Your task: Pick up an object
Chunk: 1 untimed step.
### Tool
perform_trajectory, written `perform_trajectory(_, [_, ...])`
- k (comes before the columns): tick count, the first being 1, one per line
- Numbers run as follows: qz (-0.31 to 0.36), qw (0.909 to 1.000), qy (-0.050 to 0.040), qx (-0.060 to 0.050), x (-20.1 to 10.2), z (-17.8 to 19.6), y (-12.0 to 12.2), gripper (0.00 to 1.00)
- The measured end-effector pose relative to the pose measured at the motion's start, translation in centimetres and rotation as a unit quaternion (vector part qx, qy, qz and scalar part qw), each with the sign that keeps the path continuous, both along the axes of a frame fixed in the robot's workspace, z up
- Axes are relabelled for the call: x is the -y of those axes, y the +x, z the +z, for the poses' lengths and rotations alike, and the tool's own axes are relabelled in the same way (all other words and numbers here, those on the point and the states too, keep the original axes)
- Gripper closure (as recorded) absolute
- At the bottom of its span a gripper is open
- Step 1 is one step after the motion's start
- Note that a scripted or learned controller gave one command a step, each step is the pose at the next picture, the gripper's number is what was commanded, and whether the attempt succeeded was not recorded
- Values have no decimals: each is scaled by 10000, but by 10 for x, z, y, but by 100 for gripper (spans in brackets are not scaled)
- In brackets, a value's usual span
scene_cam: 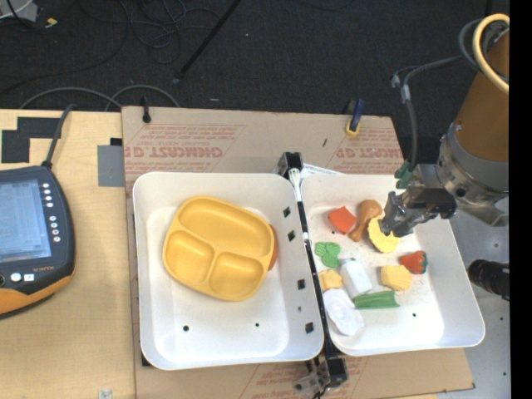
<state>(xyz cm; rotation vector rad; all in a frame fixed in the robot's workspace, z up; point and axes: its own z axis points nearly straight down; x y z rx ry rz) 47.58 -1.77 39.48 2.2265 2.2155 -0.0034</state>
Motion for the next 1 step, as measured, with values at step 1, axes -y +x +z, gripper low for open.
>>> perform_trajectory(1, [65, 10000, 17, 22, -70, 60, 0, 100])
